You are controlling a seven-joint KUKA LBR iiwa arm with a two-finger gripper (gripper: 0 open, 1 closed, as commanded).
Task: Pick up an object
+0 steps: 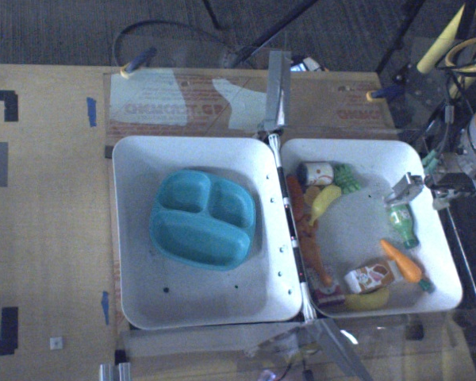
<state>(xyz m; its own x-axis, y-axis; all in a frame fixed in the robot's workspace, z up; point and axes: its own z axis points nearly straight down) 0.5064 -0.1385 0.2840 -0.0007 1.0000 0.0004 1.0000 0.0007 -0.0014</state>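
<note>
Green and see-through, the little bottle (402,225) lay in the right bin (444,236), close to its right wall, with a white label band around its middle that was too small to read. Just below it sat a toy carrot (402,261), orange with a green tip, and next to that a small juice-style bottle (370,277) with a red and white label, print unreadable. A yellow banana (326,199), a small can (315,172), something green and knobbly (347,179) and a long orange-red piece (300,213) crowded the bin's left side.

The pincer (404,189) hung right above the green bottle, metal tip pointing down-left. Couldn't tell whether its fingers were apart or together, and nothing showed between them.

Left bin (135,276) had a blue divided plate (204,217). Cardboard (182,101) on the counter (47,236) behind it had mirrored brown lettering, not legible.
</note>
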